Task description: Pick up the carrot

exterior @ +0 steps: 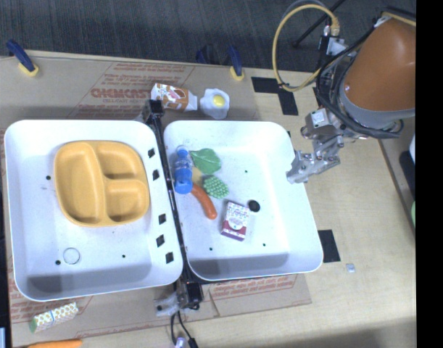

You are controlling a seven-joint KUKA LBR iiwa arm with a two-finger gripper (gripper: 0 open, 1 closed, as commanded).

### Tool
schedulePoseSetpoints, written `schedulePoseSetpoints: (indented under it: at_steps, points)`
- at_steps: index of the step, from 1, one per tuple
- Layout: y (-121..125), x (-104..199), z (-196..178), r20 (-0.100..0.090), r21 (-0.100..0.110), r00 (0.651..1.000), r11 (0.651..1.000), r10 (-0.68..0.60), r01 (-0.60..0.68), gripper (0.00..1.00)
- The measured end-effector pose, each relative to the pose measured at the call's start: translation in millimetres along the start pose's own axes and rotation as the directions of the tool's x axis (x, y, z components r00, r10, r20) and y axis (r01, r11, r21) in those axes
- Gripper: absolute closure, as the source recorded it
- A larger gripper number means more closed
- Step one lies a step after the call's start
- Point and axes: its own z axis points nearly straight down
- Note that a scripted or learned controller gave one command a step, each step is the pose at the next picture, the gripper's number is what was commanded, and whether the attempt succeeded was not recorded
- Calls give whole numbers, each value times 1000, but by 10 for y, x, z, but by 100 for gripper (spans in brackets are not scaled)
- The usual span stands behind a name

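We see the gripper (302,170), its grasp state indiscernible, poised at the right bin (297,216) rim, well right of the carrot (205,202) it must reach.

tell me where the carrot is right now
The carrot lies in the right bin, left of centre, between the blue bottle and the small box.

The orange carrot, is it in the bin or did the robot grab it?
In the bin. The orange carrot lies flat in the right white bin, apart from the pincer.
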Motion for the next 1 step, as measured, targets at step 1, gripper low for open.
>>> schedulePoseSetpoints:
  at_steps: [1]
  points:
    - [-1,0,18,0,0,966,966,-259,259,100]
